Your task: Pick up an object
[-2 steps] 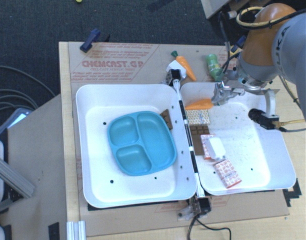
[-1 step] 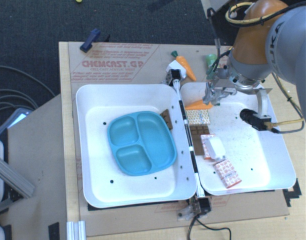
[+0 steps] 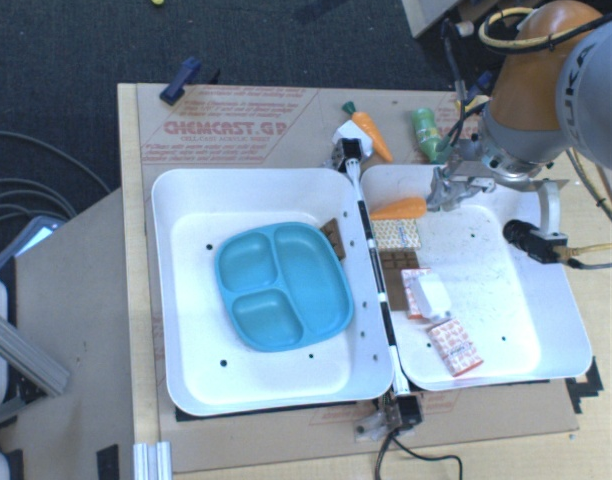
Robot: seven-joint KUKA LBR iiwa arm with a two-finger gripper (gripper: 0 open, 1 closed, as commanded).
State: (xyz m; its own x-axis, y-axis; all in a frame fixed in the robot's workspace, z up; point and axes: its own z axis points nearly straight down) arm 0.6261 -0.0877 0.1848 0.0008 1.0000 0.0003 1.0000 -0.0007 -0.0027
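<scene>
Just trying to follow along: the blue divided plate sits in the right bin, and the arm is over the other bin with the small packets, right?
Not quite. The camera view shows the blue plate in the left bin, not the right. The rest holds: the arm's gripper is over the other bin, where the small packets lie.

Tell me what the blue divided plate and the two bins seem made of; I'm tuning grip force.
The blue divided plate looks like moulded plastic with a smooth, slightly glossy finish: uniform colour, rounded compartment walls. The left bin and right bin also look like thin white plastic, matte to semi-gloss, with rounded rims, though I can't be certain.
</scene>
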